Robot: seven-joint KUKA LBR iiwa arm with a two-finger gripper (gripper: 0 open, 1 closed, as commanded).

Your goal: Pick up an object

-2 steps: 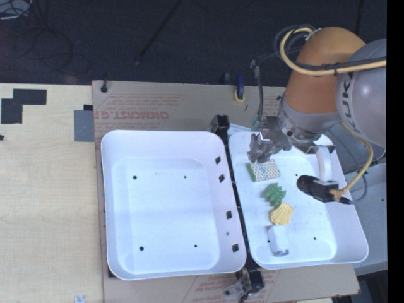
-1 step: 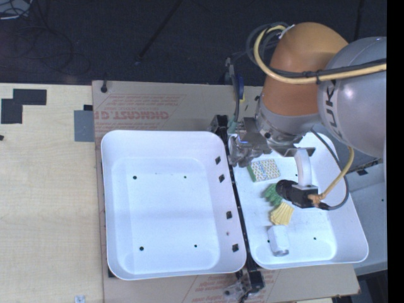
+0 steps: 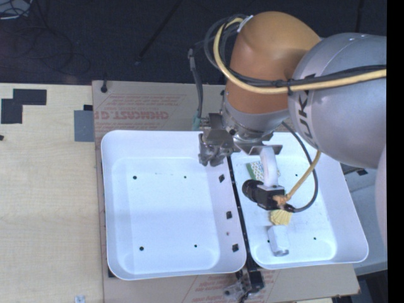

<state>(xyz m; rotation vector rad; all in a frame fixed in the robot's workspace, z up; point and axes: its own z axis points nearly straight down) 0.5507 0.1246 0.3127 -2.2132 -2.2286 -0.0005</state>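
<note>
My gripper (image 3: 213, 149) hangs over the far end of the ridge between the two bins, under the orange wrist band. In the right bin (image 3: 334, 238) a green-and-white patterned object (image 3: 255, 168) lies just right of the gripper, partly hidden by the arm. Nearer the front are a small yellow object (image 3: 281, 218) and a pale grey cylinder (image 3: 278, 240). I see nothing held at the gripper.
The left bin (image 3: 120, 188) shows its white floor with small dark dots. Both bins rest on a cardboard sheet (image 3: 145, 109) over a pale wooden bench. The large grey arm covers the right bin's far right corner.
</note>
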